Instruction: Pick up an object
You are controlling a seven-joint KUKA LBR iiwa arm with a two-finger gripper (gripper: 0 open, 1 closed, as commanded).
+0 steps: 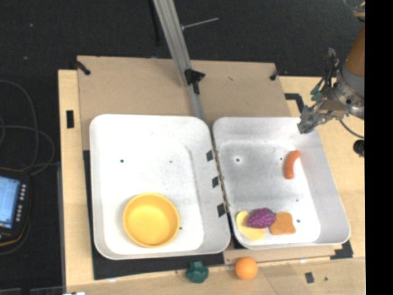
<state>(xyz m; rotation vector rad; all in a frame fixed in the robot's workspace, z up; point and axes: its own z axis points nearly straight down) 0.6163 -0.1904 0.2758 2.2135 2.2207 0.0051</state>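
Sausage (291,164): orange, lies in right bin (270,140), upper right part. Grape bunch (261,217), yellow piece (245,225), orange piece (283,224): clustered at same bin's near edge. Jaws (306,125): over right bin's far right corner, well apart from sausage; opening cannot be told. Left bin (147,140): yellow bowl (151,219). Desk (70,183): orange ball (245,268), green item (196,272).

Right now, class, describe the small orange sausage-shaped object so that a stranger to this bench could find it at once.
Start at the right-hand shallow white bin. Along its right side, about halfway up, lies the small orange sausage-shaped object, alone on bare white floor. Unlike the purple grape cluster, pale yellow piece and flat orange-brown piece bunched at the bin's near edge, it is long, slim and touches nothing.
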